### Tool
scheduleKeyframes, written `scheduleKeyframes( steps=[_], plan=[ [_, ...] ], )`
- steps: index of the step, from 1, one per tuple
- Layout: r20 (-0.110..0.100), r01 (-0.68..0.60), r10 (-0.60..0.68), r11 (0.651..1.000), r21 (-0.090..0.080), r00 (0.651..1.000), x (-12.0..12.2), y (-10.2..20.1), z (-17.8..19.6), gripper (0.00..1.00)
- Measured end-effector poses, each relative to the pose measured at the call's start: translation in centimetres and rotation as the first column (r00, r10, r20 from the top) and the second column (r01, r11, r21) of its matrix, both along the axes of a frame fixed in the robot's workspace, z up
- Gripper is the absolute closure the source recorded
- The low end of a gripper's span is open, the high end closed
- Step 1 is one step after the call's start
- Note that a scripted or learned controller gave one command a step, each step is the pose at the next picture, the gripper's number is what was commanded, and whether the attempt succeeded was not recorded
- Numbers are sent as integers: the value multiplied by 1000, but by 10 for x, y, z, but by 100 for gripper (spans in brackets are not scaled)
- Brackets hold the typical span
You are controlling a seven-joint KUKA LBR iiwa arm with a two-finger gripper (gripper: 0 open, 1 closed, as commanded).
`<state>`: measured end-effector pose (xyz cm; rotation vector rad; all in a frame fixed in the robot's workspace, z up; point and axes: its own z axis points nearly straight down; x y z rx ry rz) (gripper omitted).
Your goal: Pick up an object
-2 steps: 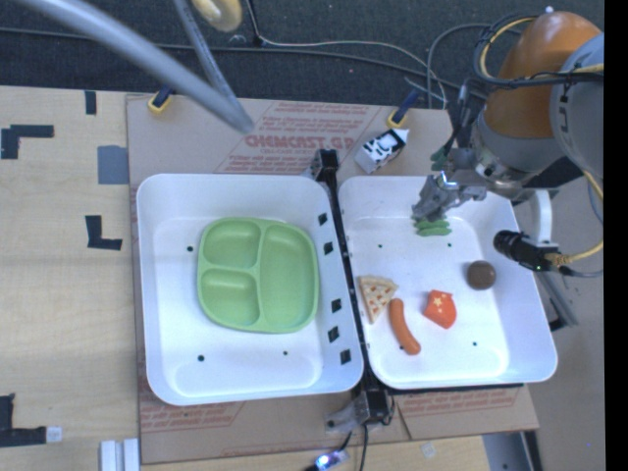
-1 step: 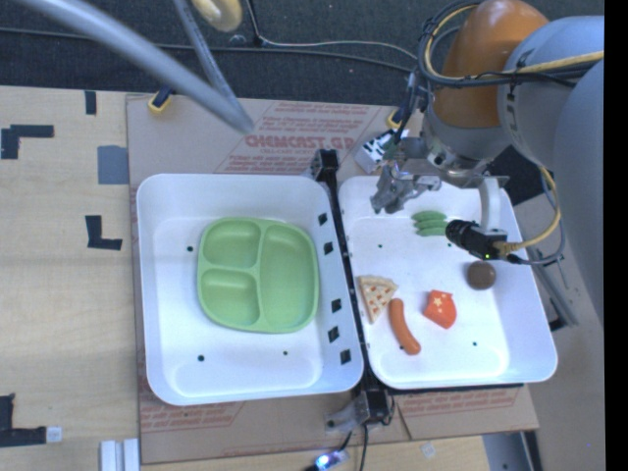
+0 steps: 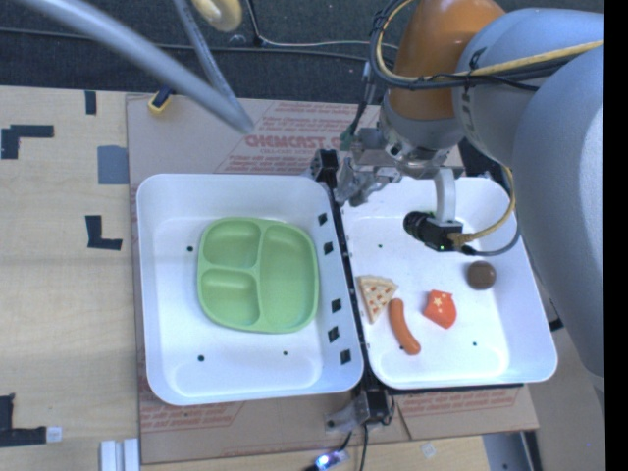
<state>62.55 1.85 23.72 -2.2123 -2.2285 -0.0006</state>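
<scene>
You see the claw (image 3: 355,186) low over the top left corner of the right bin (image 3: 520,361), just at the divide where the two bins meet, with the orange band (image 3: 446,32) and the grey arm (image 3: 559,135) behind it and to its right. I cannot tell if the claw is released or clenched, because the wrist covers it from above, and nothing is seen held in it. Below the claw, in the same bin, lies a pizza slice (image 3: 376,294), close to the bin's left wall. Just right of the slice is a sausage (image 3: 403,326), lying at a slant, near the slice but apart from it. Further right of the claw and lower is a red piece (image 3: 441,308), perhaps a tomato or strawberry, apart from the sausage. A brown ball (image 3: 481,275) sits more to the right, near the arm. A small black part (image 3: 432,230) with a cable hangs from the arm, lower right of the claw, over the bin floor. To the lower left of the claw, the left bin (image 3: 162,361) holds one green tray (image 3: 258,274) with three compartments, lying flat in the middle of this bin. Both bins stand on a cardboard sheet (image 3: 294,130) on the bench.
</scene>
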Motion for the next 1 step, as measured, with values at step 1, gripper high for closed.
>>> scheduleKeyframes(
  steps=[1],
  plan=[
    [1, 1, -1, 1000, -1, 1000, 26, 58, -6, 100]
  ],
)
